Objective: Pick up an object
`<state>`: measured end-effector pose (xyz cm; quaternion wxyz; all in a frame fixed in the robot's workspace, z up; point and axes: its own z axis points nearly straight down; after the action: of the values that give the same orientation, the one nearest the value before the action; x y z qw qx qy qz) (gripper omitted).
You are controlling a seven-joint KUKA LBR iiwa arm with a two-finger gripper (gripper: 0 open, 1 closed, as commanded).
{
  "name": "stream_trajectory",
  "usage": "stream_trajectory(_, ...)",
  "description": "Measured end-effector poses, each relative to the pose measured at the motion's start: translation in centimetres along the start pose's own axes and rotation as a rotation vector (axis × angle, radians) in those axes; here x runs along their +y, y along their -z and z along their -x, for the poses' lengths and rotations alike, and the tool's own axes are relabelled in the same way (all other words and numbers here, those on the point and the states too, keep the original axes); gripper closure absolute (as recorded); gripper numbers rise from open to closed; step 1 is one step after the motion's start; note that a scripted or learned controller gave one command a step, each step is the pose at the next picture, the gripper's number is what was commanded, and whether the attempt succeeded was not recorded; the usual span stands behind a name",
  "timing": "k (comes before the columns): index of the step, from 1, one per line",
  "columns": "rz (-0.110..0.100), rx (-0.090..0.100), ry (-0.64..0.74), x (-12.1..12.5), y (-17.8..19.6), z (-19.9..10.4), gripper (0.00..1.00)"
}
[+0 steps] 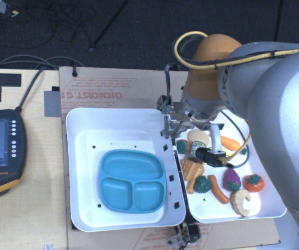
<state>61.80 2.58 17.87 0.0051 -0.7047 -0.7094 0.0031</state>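
Though we cannot tell if the gripper (pixel 191 125) over the right bin (pixel 268 204) is open or closed, we judge the pale toy (pixel 197 137) light, stiff, slippery: pinch its middle

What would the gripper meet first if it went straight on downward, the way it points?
Probably the small teal toy at the left wall of the right bin, just below the gripper; depth is unclear, so this is a judgement.
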Motion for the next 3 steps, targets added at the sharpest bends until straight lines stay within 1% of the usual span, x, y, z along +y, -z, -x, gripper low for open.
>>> stream_trajectory(1,0.023,-0.003,-0.006,-1.7,17.6,0.3,1.0)
stream_trajectory(2,-0.001,-0.003,-0.004,-0.3,8.9,-4.6,1.0)
stream_trajectory(3,0.026,-0.003,-0.004,2.6,26.0,-4.7,1.0)
